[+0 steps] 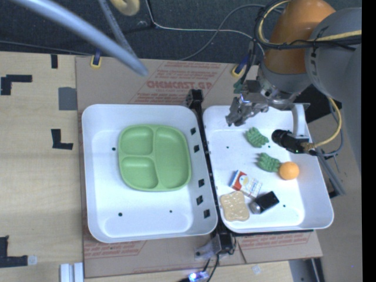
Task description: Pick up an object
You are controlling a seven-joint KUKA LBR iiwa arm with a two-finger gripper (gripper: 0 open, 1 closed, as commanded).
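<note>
My gripper (239, 114) hangs over the far left part of the right bin (314, 216), its fingers pointing down with nothing seen between them. Just right of it lies a green knobbly piece (256, 137). A second green piece (268, 162) sits beside an orange ball (288, 170). Nearer the front lie a small white and red carton (245, 184), a tan toast-shaped piece (234, 206) and a black and silver object (264, 202).
The left bin (100, 210) holds a green divided plate (155, 157). A black divider with clips (202, 157) runs between the bins. A black fitting with cables (291, 141) sits at the right bin's far right rim.
</note>
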